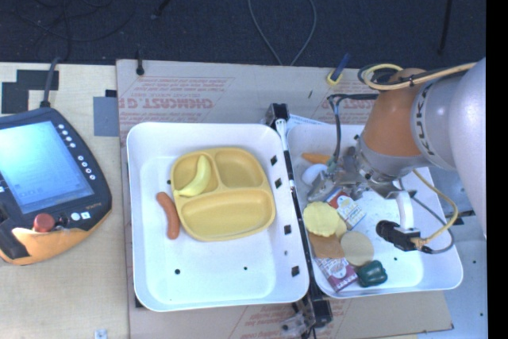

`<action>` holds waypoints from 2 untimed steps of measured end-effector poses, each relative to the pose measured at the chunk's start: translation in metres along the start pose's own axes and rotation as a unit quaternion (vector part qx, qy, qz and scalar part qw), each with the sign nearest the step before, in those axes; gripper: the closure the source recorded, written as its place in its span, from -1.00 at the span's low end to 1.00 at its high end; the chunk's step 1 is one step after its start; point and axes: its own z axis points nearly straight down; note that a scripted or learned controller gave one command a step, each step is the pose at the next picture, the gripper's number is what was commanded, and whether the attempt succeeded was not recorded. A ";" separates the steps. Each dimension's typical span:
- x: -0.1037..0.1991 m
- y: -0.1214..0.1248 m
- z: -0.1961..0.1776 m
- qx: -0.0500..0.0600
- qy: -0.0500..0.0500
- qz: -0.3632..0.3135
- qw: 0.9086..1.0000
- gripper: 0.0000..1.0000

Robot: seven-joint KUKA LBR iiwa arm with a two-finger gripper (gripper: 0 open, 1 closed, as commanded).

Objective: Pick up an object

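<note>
Right bin (pixel 444 270): yellow toy (pixel 323 218), tan disc (pixel 356 247), green piece (pixel 371 274) beside tool (pixel 327 180).

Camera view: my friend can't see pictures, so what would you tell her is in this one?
A grey and orange robot arm's gripper reaches into the right white bin of toys. The left bin holds a yellow divided plate with a banana, beside a sausage.

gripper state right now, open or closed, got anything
Gripper: cannot be told. It sits low in the right bin, over the clutter beside the yellow toy.
</note>
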 end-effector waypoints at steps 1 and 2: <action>-0.001 0.001 -0.011 -0.001 0.001 0.003 1.000 1.00; -0.008 -0.019 -0.054 -0.001 0.000 0.000 1.000 1.00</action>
